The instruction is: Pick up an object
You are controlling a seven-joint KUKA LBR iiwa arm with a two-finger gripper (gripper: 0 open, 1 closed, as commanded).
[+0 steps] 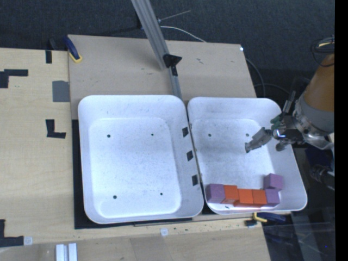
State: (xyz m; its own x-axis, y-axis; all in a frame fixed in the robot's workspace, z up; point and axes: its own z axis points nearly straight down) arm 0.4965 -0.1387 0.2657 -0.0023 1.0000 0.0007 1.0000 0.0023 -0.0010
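Along the front wall of the right bin [234,109] lies a row of blocks. A purple block [216,191] is at its left end, then orange blocks [245,197], then two purple blocks [273,181] stacked or leaning at the right end. My gripper [255,142] hangs over the middle right of this bin, reaching in from the right and pointing left and down. It is well behind the row of blocks and apart from them. Nothing shows in its grasp.
The left bin [87,145] stands beside the right one, their rims touching with black clips [190,155] along the seam. A grey metal rail [153,29] slants over the bench behind the bins. A blue and yellow clamp [269,217] sits at the right bin's front edge.
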